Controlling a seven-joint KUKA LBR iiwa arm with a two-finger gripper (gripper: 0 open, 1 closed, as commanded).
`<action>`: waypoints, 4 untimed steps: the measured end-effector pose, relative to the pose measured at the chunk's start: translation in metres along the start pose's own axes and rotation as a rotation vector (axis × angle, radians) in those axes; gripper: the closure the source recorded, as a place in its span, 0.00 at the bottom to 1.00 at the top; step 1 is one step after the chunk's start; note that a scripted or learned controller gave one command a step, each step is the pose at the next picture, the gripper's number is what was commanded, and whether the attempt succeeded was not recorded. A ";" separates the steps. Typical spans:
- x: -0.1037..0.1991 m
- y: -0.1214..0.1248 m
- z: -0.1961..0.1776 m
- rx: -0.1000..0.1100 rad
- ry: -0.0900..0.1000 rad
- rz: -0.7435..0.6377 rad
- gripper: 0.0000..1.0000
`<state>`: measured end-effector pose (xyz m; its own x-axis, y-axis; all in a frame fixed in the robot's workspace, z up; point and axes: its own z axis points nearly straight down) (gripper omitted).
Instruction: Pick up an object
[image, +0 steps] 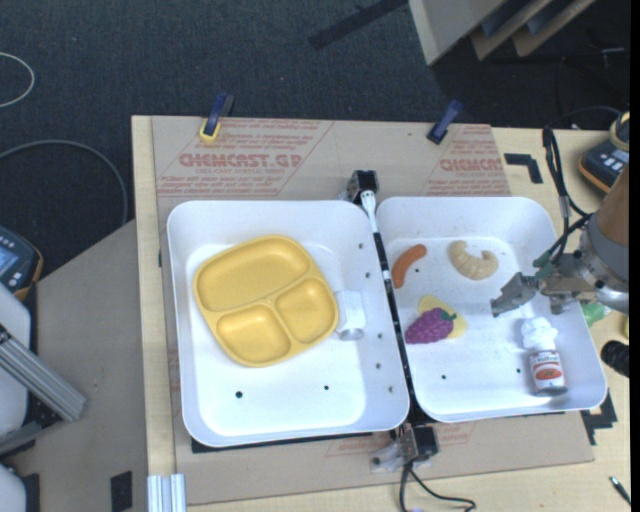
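Two shallow white bins sit side by side on a cardboard-covered worktop (300, 150). The left bin (200, 400) holds a yellow divided tray (265, 298), with a small clear item (350, 315) just beside the tray's right edge.

The right bin (480, 400) holds the loose pieces. A toy sausage (408, 263) lies near its far left; a pale croissant (472, 259) lies to the right of that. A purple grape bunch (430, 325) rests on something yellow near the dividing wall. A small white bottle with a red label (545, 362) lies near the right wall.

The tool (515, 295) reaches in from the right and hangs between the croissant and the bottle. I cannot tell its grip. Open bin floor lies along the near edge.
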<state>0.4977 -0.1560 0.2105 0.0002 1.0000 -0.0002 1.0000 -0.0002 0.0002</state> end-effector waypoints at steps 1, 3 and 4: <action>0.000 0.001 -0.011 -0.003 -0.002 -0.001 1.00; 0.150 -0.019 -0.015 0.006 0.004 -0.008 1.00; 0.241 -0.018 -0.102 -0.010 0.005 -0.013 1.00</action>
<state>0.4801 0.0846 0.3125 -0.0124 0.9999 0.0043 0.9999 0.0123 0.0100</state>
